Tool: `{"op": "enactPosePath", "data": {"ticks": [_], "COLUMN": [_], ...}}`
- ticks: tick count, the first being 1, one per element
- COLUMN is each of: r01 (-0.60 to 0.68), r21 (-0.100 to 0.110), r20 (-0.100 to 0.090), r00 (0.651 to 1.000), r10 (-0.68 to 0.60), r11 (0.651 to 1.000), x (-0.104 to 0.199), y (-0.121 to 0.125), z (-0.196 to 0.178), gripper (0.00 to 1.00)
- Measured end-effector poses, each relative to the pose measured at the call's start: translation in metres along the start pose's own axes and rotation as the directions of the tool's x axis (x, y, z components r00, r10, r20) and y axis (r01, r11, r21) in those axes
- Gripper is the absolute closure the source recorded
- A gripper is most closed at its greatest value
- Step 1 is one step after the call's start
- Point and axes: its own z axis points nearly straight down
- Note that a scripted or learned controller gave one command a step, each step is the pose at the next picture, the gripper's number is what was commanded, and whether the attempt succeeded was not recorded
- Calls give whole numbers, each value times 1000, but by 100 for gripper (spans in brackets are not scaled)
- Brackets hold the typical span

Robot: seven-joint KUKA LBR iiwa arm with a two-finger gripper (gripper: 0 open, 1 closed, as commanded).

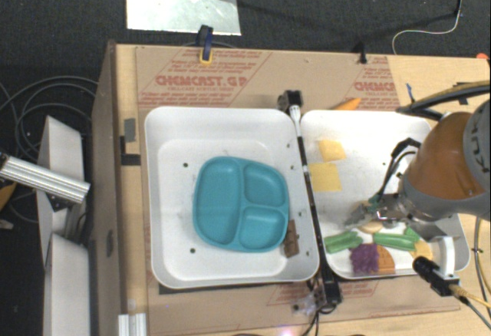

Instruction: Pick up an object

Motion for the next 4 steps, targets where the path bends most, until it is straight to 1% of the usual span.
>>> {"op": "enactPosePath", "data": {"ticks": [1, 2, 3, 4], "r01": [1, -1, 8, -1], "r21": [-4, -3, -6, 1], "r20": [1, 1, 1, 0], "r00": [1000, 1000, 1000, 1000], "r10": [-1, 1, -8, 1], "r11": [1000, 1000, 1000, 1000], "x": [-4, -20, 17, 9], "y": [10, 1, 45, 9], "z": [0, -13, 0, 0], "gripper": [0, 0, 0, 0]}}
